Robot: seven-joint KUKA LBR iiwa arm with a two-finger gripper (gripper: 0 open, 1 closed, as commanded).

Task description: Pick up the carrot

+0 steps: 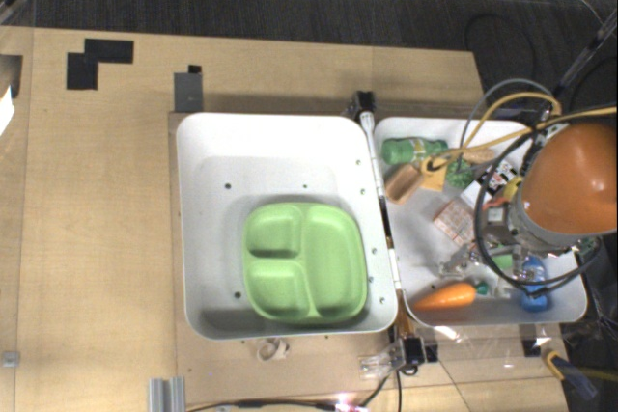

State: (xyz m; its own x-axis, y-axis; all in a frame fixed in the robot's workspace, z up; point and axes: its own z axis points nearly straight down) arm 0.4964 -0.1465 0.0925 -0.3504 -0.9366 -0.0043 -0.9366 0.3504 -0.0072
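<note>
Camera view: the carrot [447,296] is lying at the near edge of the right bin [417,132], just in front of my gripper [470,258].

I am hovering near its blunt end, and whether I am gripping it I cannot tell, since my orange-banded wrist is blocking the tip. Being smooth, tapered and glossy orange, it is likely to roll against the bin wall if I come down off-centre. A blue piece [534,300], a speckled block [452,220] and a green bottle [410,151] are crowding nearby; a green divided plate [305,259] is sitting in the left bin [214,150].
</note>
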